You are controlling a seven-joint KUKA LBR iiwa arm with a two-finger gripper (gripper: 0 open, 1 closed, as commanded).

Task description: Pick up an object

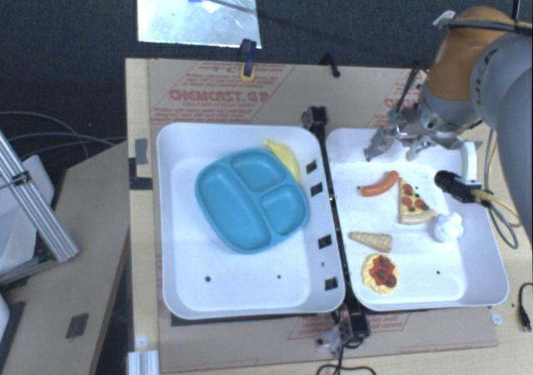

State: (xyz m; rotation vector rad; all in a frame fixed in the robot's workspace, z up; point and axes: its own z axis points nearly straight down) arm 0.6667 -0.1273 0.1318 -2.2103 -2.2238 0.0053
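1. Presently, in the camera view, the gripper (393,150) is seen above the far left corner of the right bin (483,282). Its fingers are spread wide and nothing is held between them.
2. The likeliest thing to be picked, a red-orange sausage (380,183), lies on the bin floor just below the gripper in the picture. It is not touched by either finger.
3. A pizza slice (414,203) lies just beside the sausage's right end, and a white lump (447,227) is seen beyond it. A cone (371,240) and a round tart (381,272) lie nearer the front wall, well apart from the gripper.
4. A failed grasp is judged the main risk. The sausage is slim and rounded, so it could roll or be squeezed out if the fingers were closed off centre or along its length.
5. The pizza slice could be nudged or caught with the sausage, being so near it. The bin's far wall and the ridge between the bins are also close to the gripper and could be struck in a straight descent.
6. In the left bin (179,282) a blue divided plate (250,198) is seen, with a yellow item (283,153) partly hidden behind it. Both are well apart from the gripper and obstruct nothing. Both bins are carried by the tabletop (208,94).
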